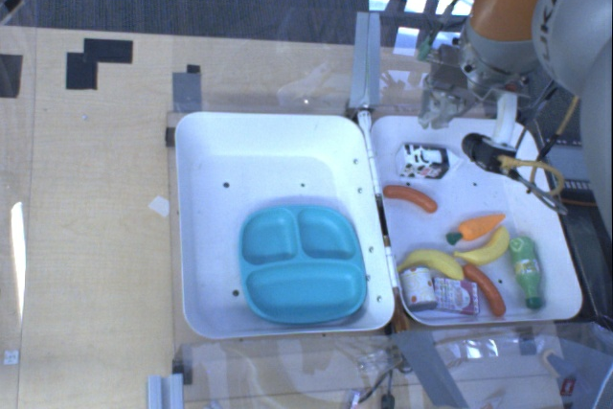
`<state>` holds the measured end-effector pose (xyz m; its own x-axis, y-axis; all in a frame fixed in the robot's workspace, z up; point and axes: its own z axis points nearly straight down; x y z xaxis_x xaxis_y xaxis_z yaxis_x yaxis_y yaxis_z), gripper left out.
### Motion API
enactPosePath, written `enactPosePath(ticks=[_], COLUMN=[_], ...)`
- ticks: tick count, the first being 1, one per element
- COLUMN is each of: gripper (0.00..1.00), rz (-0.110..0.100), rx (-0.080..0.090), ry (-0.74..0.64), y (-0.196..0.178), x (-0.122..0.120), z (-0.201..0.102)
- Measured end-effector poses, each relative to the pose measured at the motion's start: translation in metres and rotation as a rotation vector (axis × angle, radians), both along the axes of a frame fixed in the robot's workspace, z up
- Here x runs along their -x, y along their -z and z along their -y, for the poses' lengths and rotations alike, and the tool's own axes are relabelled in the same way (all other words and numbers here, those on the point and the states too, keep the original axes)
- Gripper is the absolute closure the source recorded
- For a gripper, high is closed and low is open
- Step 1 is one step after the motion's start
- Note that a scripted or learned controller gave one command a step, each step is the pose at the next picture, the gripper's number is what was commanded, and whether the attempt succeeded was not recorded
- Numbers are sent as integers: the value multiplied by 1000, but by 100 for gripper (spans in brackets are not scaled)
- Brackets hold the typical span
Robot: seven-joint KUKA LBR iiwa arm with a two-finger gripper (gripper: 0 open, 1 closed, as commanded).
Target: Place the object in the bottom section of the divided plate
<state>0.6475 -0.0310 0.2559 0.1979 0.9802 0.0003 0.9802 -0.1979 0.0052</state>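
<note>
A blue divided plate [303,263] lies in the left bin [206,206], toward its near side. Its large bottom section [305,287] faces the front and holds nothing, as do the two smaller sections behind it. My gripper [442,105] hangs over the far edge of the right bin [565,287], just behind a black-and-white item [423,161]. Nothing shows in its grasp. Apart from the plate, all loose objects lie in the right bin.
The right bin holds an orange sausage [410,197], a carrot [476,227], two bananas [431,260] [488,247], a green bottle [524,271], a can [418,287], a pink carton [456,296] and another sausage [489,290]. A metal post [365,62] stands between the bins.
</note>
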Motion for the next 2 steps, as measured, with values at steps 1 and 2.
enactPosePath(ticks=[1, 2], gripper=[100, 100], rz=[2, -5], rx=[-1, -2], ry=[101, 87], y=[-163, -21], x=[99, 72], z=[21, -23])
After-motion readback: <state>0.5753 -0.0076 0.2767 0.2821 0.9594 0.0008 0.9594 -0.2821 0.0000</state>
